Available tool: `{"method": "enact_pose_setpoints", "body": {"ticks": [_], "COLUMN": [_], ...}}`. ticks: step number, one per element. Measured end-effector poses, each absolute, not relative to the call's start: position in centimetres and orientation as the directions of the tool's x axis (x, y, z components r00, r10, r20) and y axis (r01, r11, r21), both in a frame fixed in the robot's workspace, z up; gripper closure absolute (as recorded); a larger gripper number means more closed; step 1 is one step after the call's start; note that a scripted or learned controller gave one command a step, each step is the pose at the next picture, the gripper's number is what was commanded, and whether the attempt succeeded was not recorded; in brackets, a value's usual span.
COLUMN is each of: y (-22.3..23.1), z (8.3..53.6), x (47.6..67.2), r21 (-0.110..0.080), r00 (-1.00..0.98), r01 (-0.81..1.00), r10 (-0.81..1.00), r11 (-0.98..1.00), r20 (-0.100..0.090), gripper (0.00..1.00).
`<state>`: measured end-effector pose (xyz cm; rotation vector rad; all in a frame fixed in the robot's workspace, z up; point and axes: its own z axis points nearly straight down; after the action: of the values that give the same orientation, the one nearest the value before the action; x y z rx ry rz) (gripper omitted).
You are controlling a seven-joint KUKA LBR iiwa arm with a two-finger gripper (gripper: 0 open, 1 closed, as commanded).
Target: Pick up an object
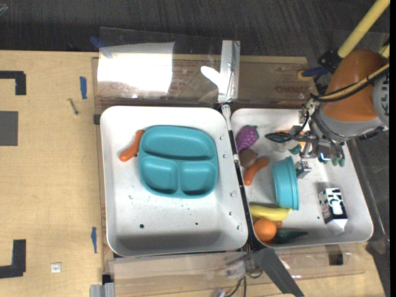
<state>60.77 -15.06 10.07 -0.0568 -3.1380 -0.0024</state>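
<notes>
Gripper [304, 146] hangs low over the far part of the right bin [359, 184], just right of the teal round container [286, 182]; whether it is apart or together I cannot tell. That container, the likeliest pick, stands on edge mid-bin, long axis running near to far, flat faces left and right. A good grasp would centre above it and close across the thin left-right width, clear of the banana [270, 212].

Teal divided tray [179, 160], white bins [117, 215], purple grapes [247, 137], yellow banana [270, 212], orange fruit [265, 229], teal cup [285, 183].
</notes>
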Motion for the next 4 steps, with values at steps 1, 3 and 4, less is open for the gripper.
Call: {"method": "enact_pose_setpoints", "body": {"ticks": [1, 3, 4], "y": [-10.2, -13.7, -12.7], "z": [9.0, 13.4, 9.1], "x": [55.0, 60.2, 55.0], "r21": [0.0, 0.0, 0.002], "r00": [-1.0, -0.989, -0.965], "r01": [0.002, 0.148, 0.261], "r10": [0.002, 0.148, 0.261], "r11": [1.0, 0.989, 0.965], "r20": [-0.012, -0.012, -0.015], "gripper": [0.0, 0.0, 0.0]}}
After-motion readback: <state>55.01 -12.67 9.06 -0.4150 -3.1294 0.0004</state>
